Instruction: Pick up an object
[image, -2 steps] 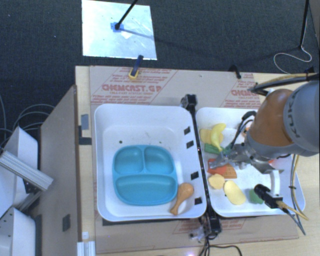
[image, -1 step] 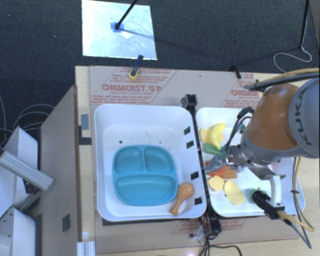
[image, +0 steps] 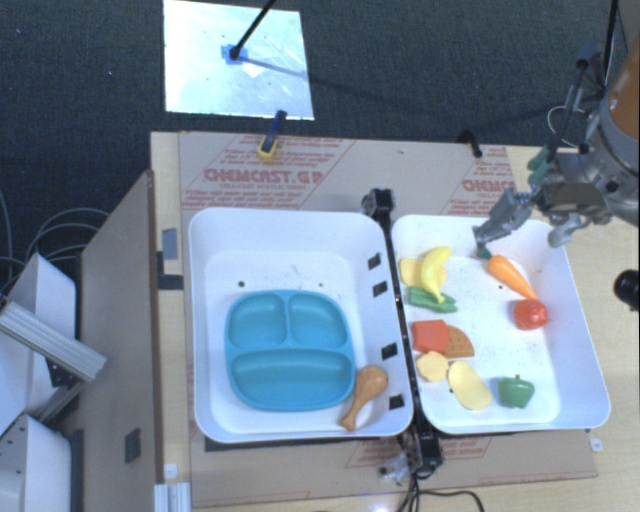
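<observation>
My gripper (image: 528, 230) hangs over the far edge of the right bin (image: 585, 370), open, with nothing between its fingers. Just below it lies an orange carrot (image: 511, 275), apart from the fingertips. A red tomato (image: 530, 314) sits in front of the carrot. Further left are a yellow banana (image: 436, 265) and a green pod (image: 431, 297). Toward the near side lie a red slice (image: 431, 334), a brown toast piece (image: 460, 344), a pale yellow potato (image: 470, 386) and a green pepper (image: 516, 391).
The left bin (image: 215, 250) holds a blue divided plate (image: 290, 350) and a brown chicken drumstick (image: 364, 394) at its near right corner. A black divider (image: 395, 300) runs between the bins. The bench sits on cardboard (image: 300, 175).
</observation>
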